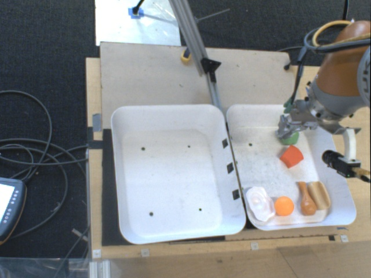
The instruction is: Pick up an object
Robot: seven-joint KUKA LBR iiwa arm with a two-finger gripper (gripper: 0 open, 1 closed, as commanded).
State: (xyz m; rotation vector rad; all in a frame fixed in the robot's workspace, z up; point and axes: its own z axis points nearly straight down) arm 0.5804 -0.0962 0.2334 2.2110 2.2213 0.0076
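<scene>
Arm reaches in from the right side, orange band [342, 68] above the wrist, gripper [287, 131] lowered into the right bin [249, 117] near its far wall. A green object [291, 136] peeks out directly under the tool head, touching or nearly so; the head hides most of it, and whether the tool is spread or closed on it I cannot tell from here. My read: the green piece is the target, chosen perhaps because it sits apart from the crowd. Just beside it toward the near side lies a red block [292, 156], tilted, close enough that a wide approach could nudge it. The rest huddle along the bin's near rim: a white clear-lidded piece [258, 202], an orange ball [284, 206] touching or just beside it, then a hot-dog toy [313, 196] lying roughly front-to-back. That clustering leaves the bin's middle and left strip bare, good room for a sideways retreat. The far wall is near the tool, so little slack that way. Left bin [168, 120] holds open floor, the natural drop zone if a lift succeeds. A straight vertical pull looks safest.
</scene>
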